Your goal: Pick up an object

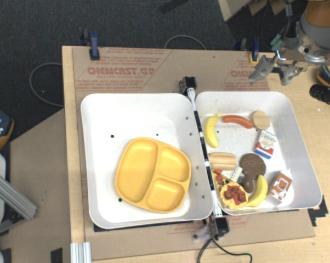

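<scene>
Arm: I reach in from the far right, my grey wrist with its orange band (321, 12) raised over the bench edge, past the far rim of the right bin (299, 126).
Claw (274, 71): my two fingers point down and splay wide apart, with nothing between them.
Left bin (102, 126): shallow white plastic with rounded corners, holding a glossy yellow tray (153, 173) with three compartments.
Right bin: the same white plastic, crowded with toy food.
Far row: a curved yellow banana (210, 130), a smooth red-orange sausage (237, 120) and a tan rounded piece (260, 119).
Middle: a small white carton (266, 144), a hot dog bun (222, 159) and a dark brown disc (252, 164).
Near row: a second banana (259, 191), a small pizza (234, 194) and an orange-and-white box (280, 186).
Objects versus claw: the tan piece and sausage lie closest, nearer than my claw and slightly to its left; the near row is well apart from it.
Bench: tan board (132, 70) with red lettering, held by blue clamps (91, 40) at the far edge.
</scene>
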Robot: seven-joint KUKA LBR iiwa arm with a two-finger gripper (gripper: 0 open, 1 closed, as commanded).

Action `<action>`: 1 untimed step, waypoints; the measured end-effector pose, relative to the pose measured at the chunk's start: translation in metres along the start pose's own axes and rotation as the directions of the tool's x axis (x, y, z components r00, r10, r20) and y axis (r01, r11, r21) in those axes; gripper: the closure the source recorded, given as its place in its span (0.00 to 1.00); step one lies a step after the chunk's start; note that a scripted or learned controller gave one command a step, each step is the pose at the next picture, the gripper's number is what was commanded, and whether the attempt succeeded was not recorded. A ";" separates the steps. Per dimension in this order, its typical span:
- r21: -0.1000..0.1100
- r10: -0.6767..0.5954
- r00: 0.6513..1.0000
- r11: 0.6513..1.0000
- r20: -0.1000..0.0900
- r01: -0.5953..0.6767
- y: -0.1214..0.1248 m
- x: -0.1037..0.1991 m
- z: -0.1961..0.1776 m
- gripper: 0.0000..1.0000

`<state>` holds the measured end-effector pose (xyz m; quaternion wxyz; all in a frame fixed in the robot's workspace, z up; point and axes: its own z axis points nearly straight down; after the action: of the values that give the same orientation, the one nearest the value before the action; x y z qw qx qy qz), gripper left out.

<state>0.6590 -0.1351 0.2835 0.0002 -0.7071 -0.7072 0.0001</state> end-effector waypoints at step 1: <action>0.011 -0.002 1.000 1.000 -0.003 0.002 0.005 0.024 0.161 0.00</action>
<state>0.6641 -0.1114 0.1222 0.0051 -0.7064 -0.7078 0.0030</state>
